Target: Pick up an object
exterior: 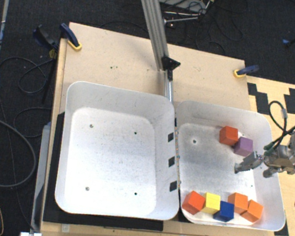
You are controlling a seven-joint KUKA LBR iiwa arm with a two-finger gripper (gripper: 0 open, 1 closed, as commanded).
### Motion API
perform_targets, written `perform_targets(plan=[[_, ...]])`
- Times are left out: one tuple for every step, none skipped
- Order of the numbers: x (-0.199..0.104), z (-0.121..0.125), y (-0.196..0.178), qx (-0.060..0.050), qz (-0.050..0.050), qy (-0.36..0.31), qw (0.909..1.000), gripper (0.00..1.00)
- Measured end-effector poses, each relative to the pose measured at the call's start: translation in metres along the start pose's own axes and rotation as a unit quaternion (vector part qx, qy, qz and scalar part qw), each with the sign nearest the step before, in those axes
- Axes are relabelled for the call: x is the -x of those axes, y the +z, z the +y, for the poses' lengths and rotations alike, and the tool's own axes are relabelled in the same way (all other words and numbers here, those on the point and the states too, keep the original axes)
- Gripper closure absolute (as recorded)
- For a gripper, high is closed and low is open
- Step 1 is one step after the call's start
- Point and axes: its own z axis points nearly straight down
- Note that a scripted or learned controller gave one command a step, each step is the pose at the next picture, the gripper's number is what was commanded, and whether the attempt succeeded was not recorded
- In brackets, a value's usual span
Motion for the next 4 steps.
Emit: perform_targets(plan=[[-0.003,-0.001,0.064,0.000,0.000,0.000,1.0000,0.00],[-0.009,-0.009,0.122,0.000,0.001,0.000,1.0000,0.00],[-0.008,-0.007,0.109,0.004,-0.001,0.000,1.0000,1.00],[-0.006,-0.005,0.045,0.007,-0.002,-0.002,1.0000,1.00]])
